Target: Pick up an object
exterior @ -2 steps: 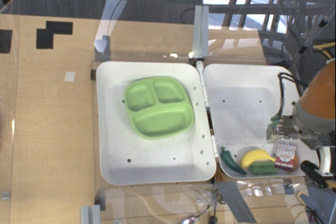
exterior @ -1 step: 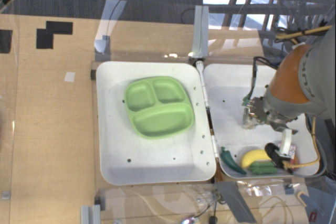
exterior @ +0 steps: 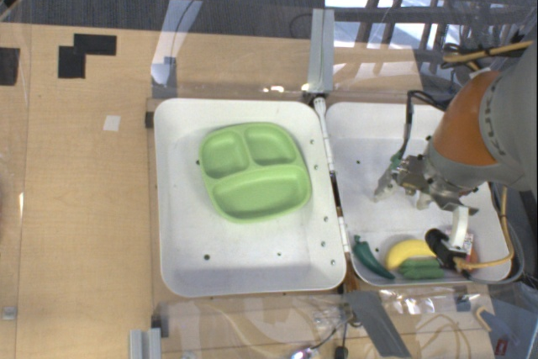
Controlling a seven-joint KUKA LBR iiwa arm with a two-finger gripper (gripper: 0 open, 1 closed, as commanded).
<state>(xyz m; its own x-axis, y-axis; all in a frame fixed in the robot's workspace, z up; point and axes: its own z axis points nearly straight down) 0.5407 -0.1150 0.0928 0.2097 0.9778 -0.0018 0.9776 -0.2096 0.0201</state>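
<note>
While the gripper (exterior: 402, 181) hangs open over the right bin (exterior: 361, 130), approach stage; next, descend to the banana (exterior: 406, 250).

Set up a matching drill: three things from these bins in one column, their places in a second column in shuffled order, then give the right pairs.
Things:
1. light green sectioned plastic plate
2. yellow banana-shaped toy
3. gripper of the grey and orange arm

Places:
A. above the middle of the right bin
B. centre of the left bin
C. near edge of the right bin, among dark green pieces

Pairs: 1-B, 2-C, 3-A
</note>
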